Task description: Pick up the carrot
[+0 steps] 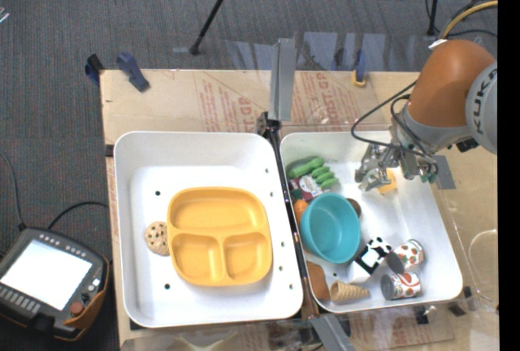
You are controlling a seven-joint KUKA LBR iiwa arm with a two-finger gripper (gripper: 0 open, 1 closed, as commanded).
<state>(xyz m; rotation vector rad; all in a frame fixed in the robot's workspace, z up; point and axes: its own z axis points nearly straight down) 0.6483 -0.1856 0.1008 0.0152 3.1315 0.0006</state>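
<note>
on the left bin (130, 179), a yellow tray (219, 234) beside a cookie (156, 237). right bin: the carrot (300, 210) peeks out at the teal bowl's (331, 227) left edge. my claw (375, 175) hovers near a yellow piece (387, 184); whether it is apart or together, i cannot tell.

The arm (479, 110) bears the letters "KUK" at the right edge. Red print on the cardboard (236, 101) under the bins is too blurred to read.

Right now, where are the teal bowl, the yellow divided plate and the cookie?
teal bowl (330, 227), camera view, on its inner floor.
yellow divided plate (219, 214), camera view, on its large upper compartment.
cookie (156, 238), camera view, on its top face.
</note>
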